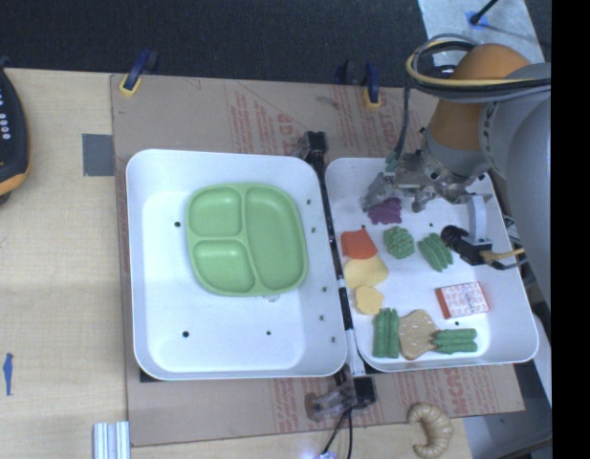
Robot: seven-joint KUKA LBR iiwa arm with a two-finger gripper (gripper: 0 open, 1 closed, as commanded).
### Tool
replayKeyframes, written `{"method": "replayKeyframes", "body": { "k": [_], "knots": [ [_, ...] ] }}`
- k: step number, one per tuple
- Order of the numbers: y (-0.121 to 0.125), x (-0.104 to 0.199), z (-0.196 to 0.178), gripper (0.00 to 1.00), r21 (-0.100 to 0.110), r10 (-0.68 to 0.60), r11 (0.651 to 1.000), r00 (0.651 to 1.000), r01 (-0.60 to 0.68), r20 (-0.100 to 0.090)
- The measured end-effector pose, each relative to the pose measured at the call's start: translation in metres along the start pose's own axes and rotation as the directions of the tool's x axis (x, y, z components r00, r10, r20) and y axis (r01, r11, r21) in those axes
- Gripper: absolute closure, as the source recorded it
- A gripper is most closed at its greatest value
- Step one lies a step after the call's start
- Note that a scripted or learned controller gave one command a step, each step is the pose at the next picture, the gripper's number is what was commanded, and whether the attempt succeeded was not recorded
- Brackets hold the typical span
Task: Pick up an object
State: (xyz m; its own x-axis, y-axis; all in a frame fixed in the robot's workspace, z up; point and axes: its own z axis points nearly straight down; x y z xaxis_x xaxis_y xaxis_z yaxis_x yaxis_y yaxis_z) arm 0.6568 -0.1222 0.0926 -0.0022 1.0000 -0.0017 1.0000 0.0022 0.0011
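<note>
Faint unreadable red print, cardboard sheet (256, 113)

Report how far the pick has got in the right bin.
Done: the end effector has been brought down at the far end of the right bin, right over the purple piece. In hand: nothing is visibly lifted; the purple piece appears to lie on the bin floor. Left: close on a piece and raise it. The green plate sits in the left bin.

Showing pale green on the divided plate (247, 239), purple on the small toy (384, 210), orange-red on the block (359, 245), white on both bins (161, 342).
</note>
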Motion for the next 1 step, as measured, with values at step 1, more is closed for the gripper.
{"method": "replayKeyframes", "body": {
  "k": [1],
  "knots": [
    [0.0008, -0.0003, -0.0114, 1.00, -0.003, -0.003, 1.000, 1.000, 0.003, 0.002]
  ]
}}
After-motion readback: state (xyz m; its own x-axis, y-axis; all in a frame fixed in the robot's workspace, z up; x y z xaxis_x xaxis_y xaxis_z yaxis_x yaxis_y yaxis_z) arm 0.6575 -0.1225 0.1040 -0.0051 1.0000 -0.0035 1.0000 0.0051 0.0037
